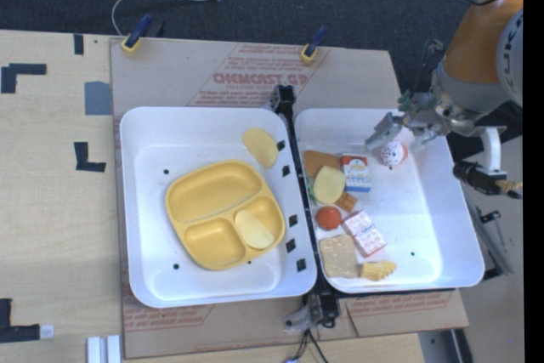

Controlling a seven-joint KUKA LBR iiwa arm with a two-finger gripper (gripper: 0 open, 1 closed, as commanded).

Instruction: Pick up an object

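So the gripper (393, 140) is up over the back of the right bin (442, 221), clamped on a little white ball (392, 154) with red spots, which hangs just below its fingers. I'd lift straight up, nice and slow, so it doesn't slip or bump the small carton (356, 173) beside it.

Cut off at the right edge: most of the grey and orange arm (489, 47). Too small and blurry to tell: the print on the little carton (356, 172) and on the pink packet (364, 234). Partly hidden under the yellow round piece (329, 183): the brown slice (319, 160). Hard to tell whether the white ball (392, 153) sits between the jaws or just beside them.
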